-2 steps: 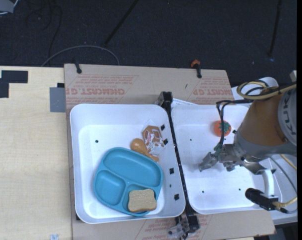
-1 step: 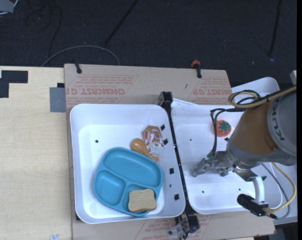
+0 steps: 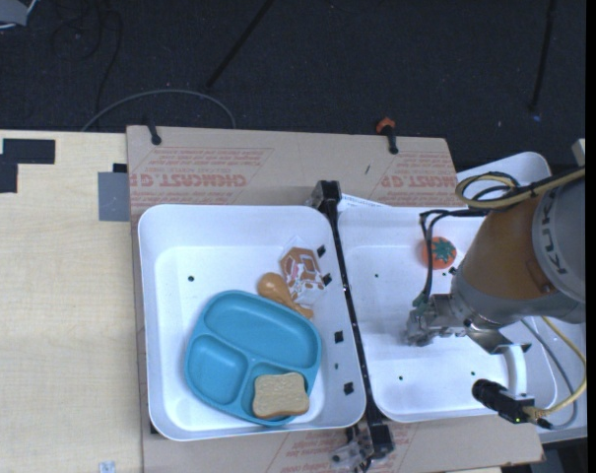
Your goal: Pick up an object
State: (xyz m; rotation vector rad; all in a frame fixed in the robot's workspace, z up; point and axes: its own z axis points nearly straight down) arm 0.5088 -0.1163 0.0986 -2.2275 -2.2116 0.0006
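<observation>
Arm down in right bin, nothing seen held.

Gripper (image 3: 423, 325) sits low over the right bin (image 3: 396, 402) floor, approx mid-bin; jaw state can't tell, too blurred/dark. Small orange-green object (image 3: 440, 252) lies near the bin's back wall, apart from gripper. Left bin (image 3: 165, 264) holds blue divided plate (image 3: 240, 348) w/ tan sponge-like block (image 3: 280, 395) on its front corner, plus clear packet (image 3: 303, 267) & wooden piece (image 3: 278, 291) just behind plate.

two white bins (image 3: 165, 264), one blue tray (image 3: 229, 348)
</observation>
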